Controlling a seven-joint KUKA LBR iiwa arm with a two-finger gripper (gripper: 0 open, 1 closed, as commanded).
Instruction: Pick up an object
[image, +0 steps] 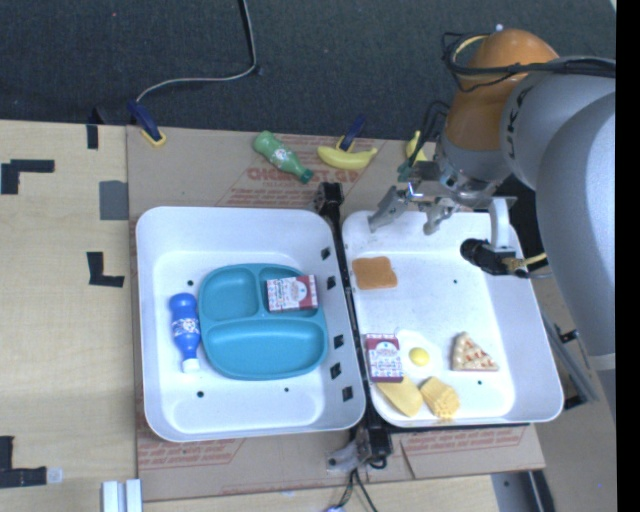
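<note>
Hand (408, 218) hovering, fingers spread, gripping nothing.
Hanging over the right bin's (520, 330) far edge, just beyond the toast (374, 272).

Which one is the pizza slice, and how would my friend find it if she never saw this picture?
Start at the right white bin, the one nearer the grey arm. Look toward its near right part, beside the fried egg and above the corn cob. The pizza slice is the little triangle with red dots and a tan crust; nothing else there has that shape.
</note>
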